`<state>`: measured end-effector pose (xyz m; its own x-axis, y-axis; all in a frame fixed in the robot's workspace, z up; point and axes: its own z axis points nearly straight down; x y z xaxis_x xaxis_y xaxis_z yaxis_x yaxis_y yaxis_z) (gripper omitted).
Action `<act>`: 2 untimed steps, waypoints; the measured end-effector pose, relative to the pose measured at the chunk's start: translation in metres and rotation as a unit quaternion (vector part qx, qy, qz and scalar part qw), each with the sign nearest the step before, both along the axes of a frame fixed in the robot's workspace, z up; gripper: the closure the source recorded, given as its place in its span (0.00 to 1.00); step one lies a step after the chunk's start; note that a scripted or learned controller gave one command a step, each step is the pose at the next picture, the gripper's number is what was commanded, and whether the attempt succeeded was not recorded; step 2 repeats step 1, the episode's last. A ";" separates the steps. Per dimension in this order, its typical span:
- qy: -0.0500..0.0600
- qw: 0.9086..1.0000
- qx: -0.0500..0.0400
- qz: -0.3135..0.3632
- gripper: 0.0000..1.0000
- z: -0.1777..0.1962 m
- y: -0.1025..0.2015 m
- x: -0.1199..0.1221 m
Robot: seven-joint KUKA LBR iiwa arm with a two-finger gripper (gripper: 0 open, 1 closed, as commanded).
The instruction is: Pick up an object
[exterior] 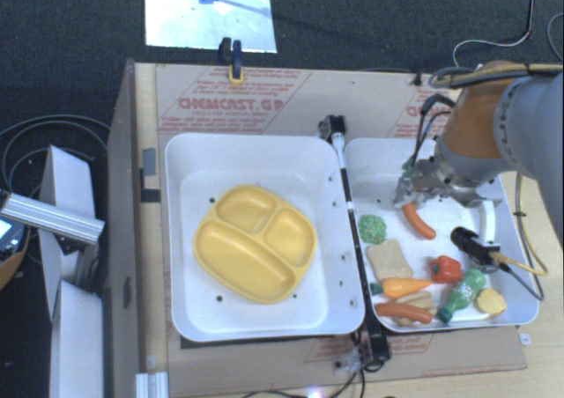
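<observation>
As the arm (520, 123) reaches in over the right bin (529, 304), its hand (412, 194) sits low at the bin's upper left part, and whether it is released or clenched cannot be told from this view; nothing is seen held in it.

Finding 1, the nearest thing. A red-orange sausage (419, 220) lies just below the hand and a shade to its right, its upper end close under the hand, possibly touching; that cannot be settled. Its long axis runs on a slant, from the end near the hand down and away to the right.

Finding 2, other candidates. A green ball (372, 228) lies below and to the left of the hand, near but apart. Further below are a bread slice (389, 259), a carrot (405, 286) and a red pepper (447, 269), all well apart from the hand.

Finding 3, the left bin (176, 238) holds a yellow divided plate (256, 242), far to the hand's left and not in play.

Judgement: the sausage is the likely target. A grasp would want closing across its narrow width, square to the slanted axis, after a small shift down along it toward its middle. Risk: pinching at the very end may let it slip out.
</observation>
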<state>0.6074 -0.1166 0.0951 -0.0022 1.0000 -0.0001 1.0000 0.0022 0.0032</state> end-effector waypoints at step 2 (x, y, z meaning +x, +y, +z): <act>0.000 1.000 0.000 0.001 1.00 0.090 0.056 -0.063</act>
